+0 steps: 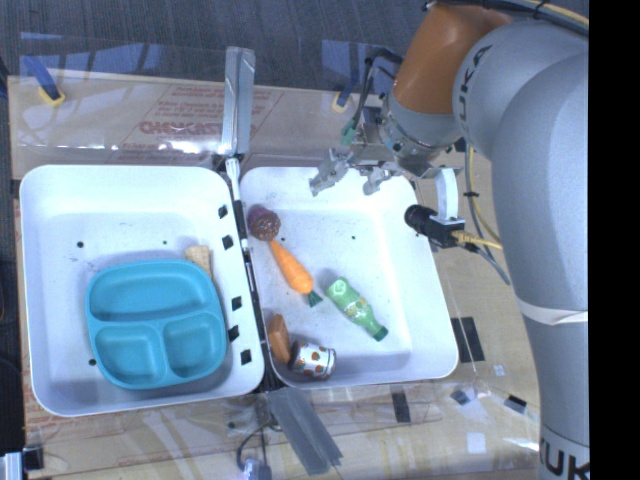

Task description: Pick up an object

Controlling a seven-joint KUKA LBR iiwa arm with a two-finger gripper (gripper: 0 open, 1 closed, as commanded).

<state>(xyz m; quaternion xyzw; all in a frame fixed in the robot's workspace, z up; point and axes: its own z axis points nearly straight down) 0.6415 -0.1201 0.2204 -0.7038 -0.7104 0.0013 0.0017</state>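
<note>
Arm (520, 168): the big grey body fills the right side, its orange band up top, reaching in over the far rim of the right bin.
Right bin (425, 298): white and shallow, with its objects bunched along the left wall and lower middle; the far half and the right side of the floor lie bare, good open room.
Left bin (60, 228): sits touching the right bin along a shared divider.
Blue tray (155, 323): a three-compartment tray, covering most of the left bin's near floor.
Gripper (349, 178): hangs above the right bin's far edge with the two fingers spread apart, nothing between them, touching nothing.
Green bottle (354, 308): lies on its side, slanted, in the right bin's middle, well apart from the gripper.
Carrot (291, 266): lies diagonally just up-left of the bottle, near the left wall.
Can (312, 361): lies at the near rim, tight to the edge.
Brown piece (278, 336): just beside the can, against the divider.
Dark round thing (263, 223): sits at the carrot's far end, close to the divider.
Tan scrap (199, 258): in the left bin, touching the tray's far right corner.
</note>
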